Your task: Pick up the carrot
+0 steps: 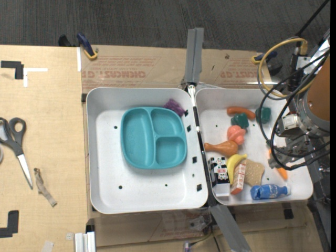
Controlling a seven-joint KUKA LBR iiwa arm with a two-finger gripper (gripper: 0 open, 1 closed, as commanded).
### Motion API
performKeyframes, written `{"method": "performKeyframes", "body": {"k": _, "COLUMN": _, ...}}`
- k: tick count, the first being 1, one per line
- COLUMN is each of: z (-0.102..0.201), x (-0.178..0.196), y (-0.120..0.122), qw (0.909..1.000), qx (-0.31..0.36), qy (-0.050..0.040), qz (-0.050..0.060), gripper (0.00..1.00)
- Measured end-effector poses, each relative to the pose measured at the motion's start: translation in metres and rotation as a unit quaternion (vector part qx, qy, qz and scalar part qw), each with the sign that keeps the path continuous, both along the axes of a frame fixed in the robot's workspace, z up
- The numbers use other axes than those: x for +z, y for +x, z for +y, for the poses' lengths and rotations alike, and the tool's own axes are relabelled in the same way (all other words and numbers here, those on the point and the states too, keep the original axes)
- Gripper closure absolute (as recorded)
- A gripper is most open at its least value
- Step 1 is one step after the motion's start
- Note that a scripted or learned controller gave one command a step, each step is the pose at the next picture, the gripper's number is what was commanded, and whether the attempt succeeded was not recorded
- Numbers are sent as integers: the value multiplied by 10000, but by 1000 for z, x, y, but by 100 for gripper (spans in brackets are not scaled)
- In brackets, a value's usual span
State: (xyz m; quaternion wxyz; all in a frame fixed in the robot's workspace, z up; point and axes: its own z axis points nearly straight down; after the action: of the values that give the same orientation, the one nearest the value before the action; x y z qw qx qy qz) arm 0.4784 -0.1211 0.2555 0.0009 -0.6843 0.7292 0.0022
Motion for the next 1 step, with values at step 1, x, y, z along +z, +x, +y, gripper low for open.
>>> {"method": "performKeyframes", "body": {"k": 1, "z": 44, "x": -27, "y": 0, "qw": 9999, "qx": 142, "qy": -4, "qz": -5, "gripper": 100}}
